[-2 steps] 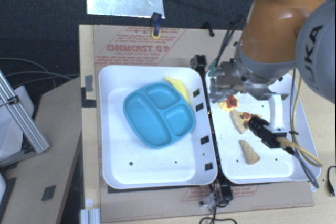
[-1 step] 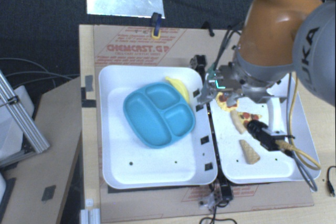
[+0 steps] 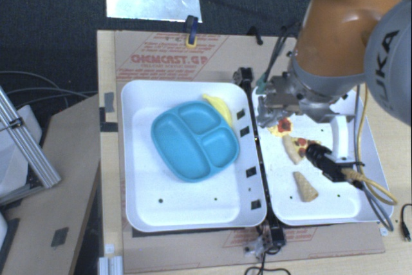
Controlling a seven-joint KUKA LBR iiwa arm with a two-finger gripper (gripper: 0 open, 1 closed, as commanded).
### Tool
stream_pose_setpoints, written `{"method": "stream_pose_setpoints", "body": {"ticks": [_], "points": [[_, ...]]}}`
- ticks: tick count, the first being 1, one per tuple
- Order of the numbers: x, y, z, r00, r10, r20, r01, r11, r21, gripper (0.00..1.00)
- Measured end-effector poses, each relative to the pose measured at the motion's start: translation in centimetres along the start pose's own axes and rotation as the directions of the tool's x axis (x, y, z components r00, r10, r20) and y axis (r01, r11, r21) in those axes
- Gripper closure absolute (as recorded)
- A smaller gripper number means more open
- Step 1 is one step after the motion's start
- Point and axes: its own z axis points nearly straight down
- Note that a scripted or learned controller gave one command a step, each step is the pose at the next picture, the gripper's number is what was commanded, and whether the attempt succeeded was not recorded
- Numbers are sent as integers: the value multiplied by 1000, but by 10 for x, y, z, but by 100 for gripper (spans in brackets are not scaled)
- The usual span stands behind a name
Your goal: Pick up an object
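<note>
Pincer [image 3: 278, 114] hanging low in right bin [image 3: 360, 206] by the divider; grip state impossible to tell. Sitting just beside red-yellow scrap [image 3: 280, 127], pizza slice [image 3: 295, 149] near, cone [image 3: 306, 186] apart. Risking closing on nothing or clipping bin wall.

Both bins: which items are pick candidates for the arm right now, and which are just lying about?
Candidates, right bin, near the gripper:
pizza slice
bread wedge
small red-and-yellow piece

Lying about, left bin:
blue divided plate
banana
</note>
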Motion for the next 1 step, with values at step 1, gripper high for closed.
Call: {"method": "stream_pose_setpoints", "body": {"ticks": [1], "points": [[0,0,0,1000,0,0,0,1000,1,0]]}}
